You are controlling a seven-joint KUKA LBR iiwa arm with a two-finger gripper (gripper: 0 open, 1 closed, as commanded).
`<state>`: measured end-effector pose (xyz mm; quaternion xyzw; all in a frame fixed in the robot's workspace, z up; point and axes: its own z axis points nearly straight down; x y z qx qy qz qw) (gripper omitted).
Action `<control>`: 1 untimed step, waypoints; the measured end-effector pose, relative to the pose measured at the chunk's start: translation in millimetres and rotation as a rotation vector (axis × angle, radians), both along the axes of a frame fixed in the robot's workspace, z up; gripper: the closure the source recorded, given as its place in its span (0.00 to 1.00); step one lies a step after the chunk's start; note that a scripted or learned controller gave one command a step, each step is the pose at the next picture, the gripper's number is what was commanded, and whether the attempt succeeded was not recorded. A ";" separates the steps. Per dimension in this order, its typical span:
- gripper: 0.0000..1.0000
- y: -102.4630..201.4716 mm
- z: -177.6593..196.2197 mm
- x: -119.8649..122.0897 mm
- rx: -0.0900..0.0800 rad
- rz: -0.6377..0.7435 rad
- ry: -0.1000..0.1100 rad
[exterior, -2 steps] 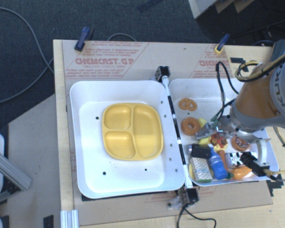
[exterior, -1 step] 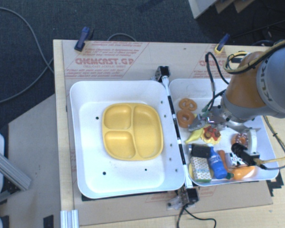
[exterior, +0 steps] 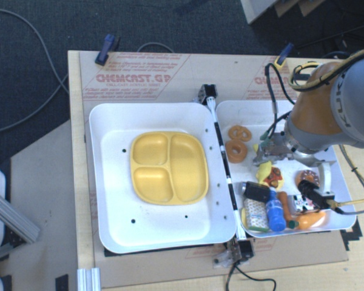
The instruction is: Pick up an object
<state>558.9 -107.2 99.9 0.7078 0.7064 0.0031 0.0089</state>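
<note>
Two white bins (exterior: 109,180) sit side by side. One yellow plate (exterior: 168,167) lies in the left bin; two brown rings (exterior: 238,133) lie in the right.

Left bin (exterior: 103,162): a yellow three-compartment plate (exterior: 168,166) lies flat near its middle. Bench top (exterior: 133,77) is brown board printed in red lettering. Blue clamps at the back edge, one left (exterior: 105,48), one right (exterior: 283,54). Dark carpet (exterior: 36,71) with a grey cable (exterior: 33,26).
</note>
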 end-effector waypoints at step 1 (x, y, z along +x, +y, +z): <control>1.00 63.9 85.8 85.8 0.009 0.004 0.014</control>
